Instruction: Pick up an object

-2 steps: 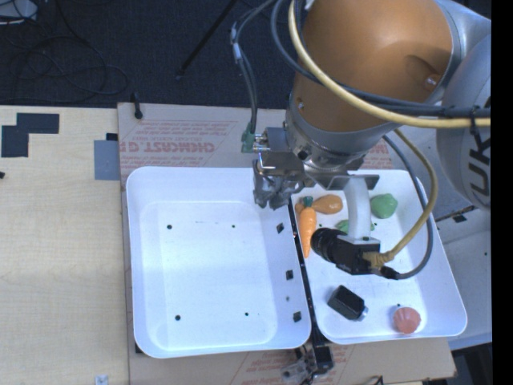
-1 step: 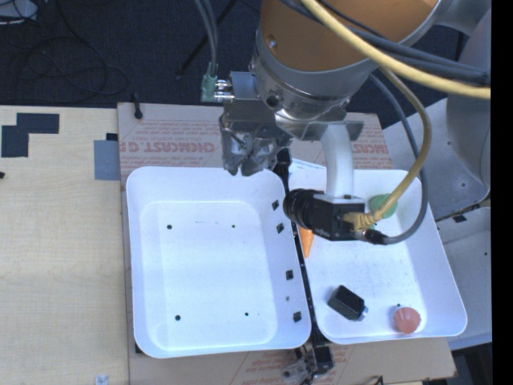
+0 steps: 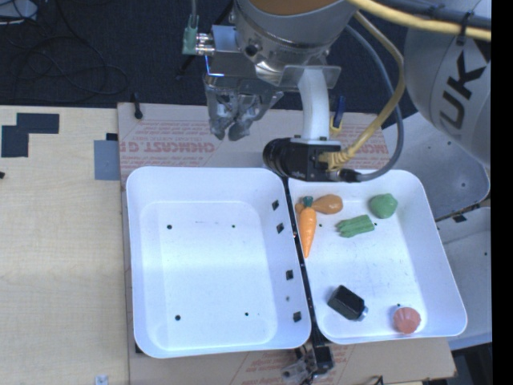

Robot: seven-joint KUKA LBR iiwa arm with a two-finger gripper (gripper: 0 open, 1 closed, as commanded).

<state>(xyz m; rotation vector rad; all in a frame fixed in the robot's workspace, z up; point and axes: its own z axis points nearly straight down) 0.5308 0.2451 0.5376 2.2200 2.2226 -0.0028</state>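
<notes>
Jaws [image 3: 232,123] hang high above the left bin [image 3: 144,215], behind its far rim; cannot tell their state. Nothing picked yet: right bin [image 3: 437,247] holds carrot [image 3: 307,229], black block [image 3: 347,302], pink ball [image 3: 406,319].

My gripper [image 3: 234,123]: up high, above the far edge of the left bin [image 3: 144,215], holding nothing.
My fingers: close together, pointing down.
Right bin [image 3: 441,295]: has all the things in it.
Carrot [image 3: 306,227]: by the wall between the bins.
Orange thing [image 3: 328,204]: touching the carrot's top.
Green stick [image 3: 355,226]: near the middle.
Green lump [image 3: 383,205]: far corner.
Black block [image 3: 347,302]: near side.
Pink ball [image 3: 406,319]: near corner.
</notes>
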